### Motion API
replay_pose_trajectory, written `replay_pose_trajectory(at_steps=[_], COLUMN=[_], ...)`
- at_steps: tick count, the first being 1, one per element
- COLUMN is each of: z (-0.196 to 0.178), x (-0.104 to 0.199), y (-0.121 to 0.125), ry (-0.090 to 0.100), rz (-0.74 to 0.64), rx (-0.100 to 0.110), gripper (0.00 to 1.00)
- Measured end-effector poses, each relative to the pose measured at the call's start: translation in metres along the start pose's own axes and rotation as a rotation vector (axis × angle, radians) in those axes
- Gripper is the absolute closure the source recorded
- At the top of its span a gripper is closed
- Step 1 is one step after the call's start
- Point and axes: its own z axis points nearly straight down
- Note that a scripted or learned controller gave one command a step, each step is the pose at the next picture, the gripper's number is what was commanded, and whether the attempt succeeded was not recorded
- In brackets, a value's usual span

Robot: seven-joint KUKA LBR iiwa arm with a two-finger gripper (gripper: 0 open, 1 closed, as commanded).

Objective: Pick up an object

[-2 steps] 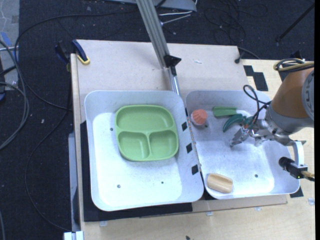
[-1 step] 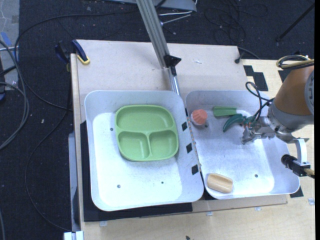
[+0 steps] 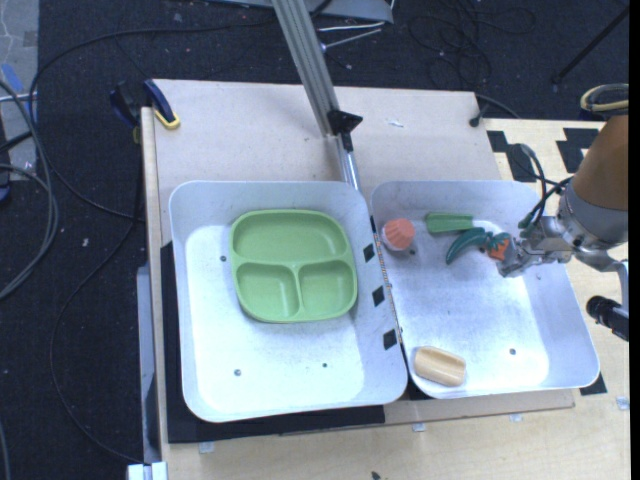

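The right bin (image 3: 560, 358) holds a round orange-red fruit (image 3: 400, 233), a straight green piece (image 3: 448, 223), a curved green piece (image 3: 464, 245) with a small orange bit (image 3: 497, 249) at its right end, and a tan bread roll (image 3: 440, 366). My gripper (image 3: 515, 259) is low at the bin's right side, right against the orange bit. The grey and orange arm (image 3: 603, 193) comes in behind it from the right edge.
In the left bin (image 3: 200, 368) lies a green divided plate (image 3: 295, 265). A metal pole (image 3: 310, 53) slants down to the ridge between the bins. Cables lie on the dark floor behind the bench.
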Motion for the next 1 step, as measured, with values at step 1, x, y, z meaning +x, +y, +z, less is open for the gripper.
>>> replay_pose_trajectory(at_steps=[1], z=[-0.0598], x=[0.0071], y=[-0.0023], ry=[-0.001], rz=[-0.002], rx=[-0.002], gripper=[1.00])
